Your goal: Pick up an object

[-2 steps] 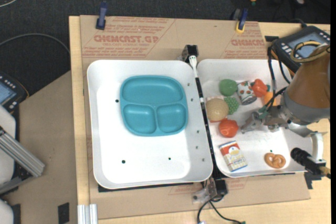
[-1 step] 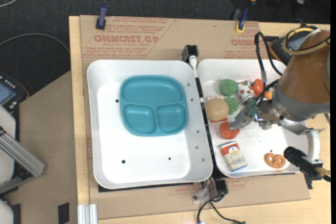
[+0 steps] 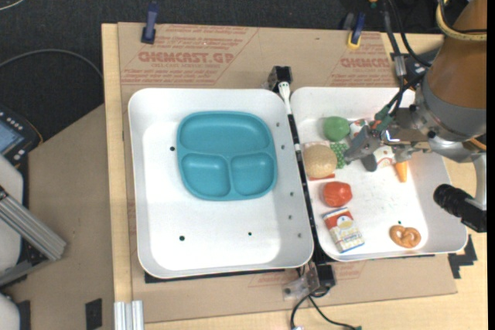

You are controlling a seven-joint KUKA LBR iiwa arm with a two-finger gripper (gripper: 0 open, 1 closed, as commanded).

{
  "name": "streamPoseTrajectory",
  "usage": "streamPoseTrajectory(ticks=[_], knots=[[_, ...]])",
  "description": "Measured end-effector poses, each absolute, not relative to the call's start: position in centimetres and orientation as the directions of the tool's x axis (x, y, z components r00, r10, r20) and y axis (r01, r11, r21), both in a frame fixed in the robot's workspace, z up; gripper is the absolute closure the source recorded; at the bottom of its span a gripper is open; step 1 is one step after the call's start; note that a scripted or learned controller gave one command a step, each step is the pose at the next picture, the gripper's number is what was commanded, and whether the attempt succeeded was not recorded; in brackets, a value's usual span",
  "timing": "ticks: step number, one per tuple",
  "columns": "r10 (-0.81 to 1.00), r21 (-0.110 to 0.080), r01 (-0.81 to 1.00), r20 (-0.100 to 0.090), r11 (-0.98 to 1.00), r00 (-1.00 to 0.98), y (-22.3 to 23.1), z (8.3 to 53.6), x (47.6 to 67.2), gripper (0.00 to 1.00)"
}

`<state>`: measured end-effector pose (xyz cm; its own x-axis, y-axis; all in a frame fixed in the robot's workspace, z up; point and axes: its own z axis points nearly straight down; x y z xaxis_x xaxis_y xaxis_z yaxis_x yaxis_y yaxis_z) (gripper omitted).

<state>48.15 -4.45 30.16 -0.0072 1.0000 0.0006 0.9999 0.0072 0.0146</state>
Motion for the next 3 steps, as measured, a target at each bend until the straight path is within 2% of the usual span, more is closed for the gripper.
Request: streamPoseTrajectory(ticks=[1, 2, 3], knots=[[1.0, 0.02, 1.0, 0.0, 0.004, -0.004, -3.6, 44.1, 48.1, 0.0], [1.0, 0.006, 1.0, -0.002, 0.001, -0.001, -3.7, 44.3, 48.0, 1.0], [1.0, -0.003, 1.0, 0.0, 0.002, -0.002, -2.9, 42.1, 50.3, 1.0]])
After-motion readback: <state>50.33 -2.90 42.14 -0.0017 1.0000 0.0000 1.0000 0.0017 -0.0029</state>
